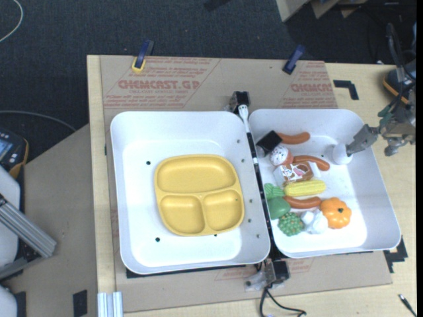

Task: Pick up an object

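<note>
Broccoli and pumpkin lie nearest in the right bin; my gripper hangs over its far edge, grasp impossible to tell.

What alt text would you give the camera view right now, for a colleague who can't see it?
The gripper hangs over the right bin's upper right edge, apart from a pile of toy food: sausages, corn, a pumpkin, broccoli. The left bin holds a yellow divided tray.
</note>
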`<state>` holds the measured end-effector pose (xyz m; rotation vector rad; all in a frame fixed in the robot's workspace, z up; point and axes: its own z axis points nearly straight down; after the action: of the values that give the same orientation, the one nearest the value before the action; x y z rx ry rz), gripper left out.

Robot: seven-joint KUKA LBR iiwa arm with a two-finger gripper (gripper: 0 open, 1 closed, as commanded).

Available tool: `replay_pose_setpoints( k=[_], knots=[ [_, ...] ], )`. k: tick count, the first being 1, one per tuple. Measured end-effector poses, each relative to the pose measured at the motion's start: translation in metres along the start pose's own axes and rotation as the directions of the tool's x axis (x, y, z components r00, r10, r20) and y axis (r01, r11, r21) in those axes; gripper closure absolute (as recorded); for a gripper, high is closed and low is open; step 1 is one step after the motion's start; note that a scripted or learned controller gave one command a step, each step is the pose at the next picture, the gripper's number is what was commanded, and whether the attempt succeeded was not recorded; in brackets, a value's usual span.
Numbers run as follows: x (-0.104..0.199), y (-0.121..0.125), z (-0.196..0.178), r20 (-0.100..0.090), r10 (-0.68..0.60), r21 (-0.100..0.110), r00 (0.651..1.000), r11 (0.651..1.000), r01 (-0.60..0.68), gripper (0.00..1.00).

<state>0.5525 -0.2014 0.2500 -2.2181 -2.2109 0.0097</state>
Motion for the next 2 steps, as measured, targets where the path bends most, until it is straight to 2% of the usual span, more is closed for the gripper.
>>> replay_pose_setpoints(
  k=[1, 2],
  knots=[
    [0.000, 0.002, -0.007, 0.003, -0.003, -0.012, 1.000, 1.000, 0.003, 0.00],
    [-0.003, 0.005, 0.037, 0.001, -0.003, -0.006, 1.000, 1.000, 0.003, 0.00]
  ],
)
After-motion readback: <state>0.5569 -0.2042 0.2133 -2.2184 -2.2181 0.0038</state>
